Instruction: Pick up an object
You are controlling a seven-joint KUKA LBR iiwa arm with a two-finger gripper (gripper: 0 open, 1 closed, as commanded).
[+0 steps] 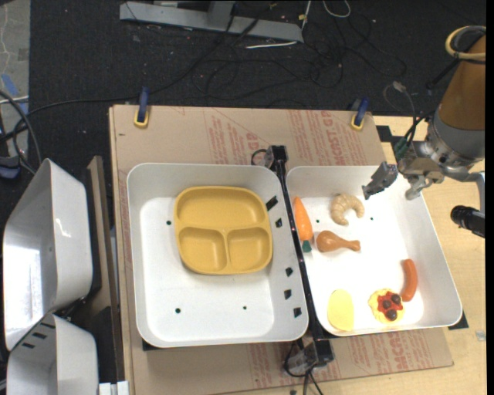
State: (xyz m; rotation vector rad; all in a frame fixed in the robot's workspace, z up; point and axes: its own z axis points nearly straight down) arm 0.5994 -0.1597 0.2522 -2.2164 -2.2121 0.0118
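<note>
We look down on a tan cardboard-covered worktop [231, 135] printed with faded red lettering. Around it lies dark black floor [77, 62], crossed above the worktop by thin black cables [193, 73] and a flat grey metal bar [208, 19]. Two yellow-handled clamps [141, 112] grip the worktop's far edge. Left of the worktop stand tilted white plastic tubs [46, 239], glossy under even overhead light.

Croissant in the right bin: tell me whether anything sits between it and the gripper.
Nothing visible does. The gripper hangs over the right bin near its back right corner, just right of the croissant, with bare bin floor between them. The carrot and drumstick lie on the croissant's other side.
</note>
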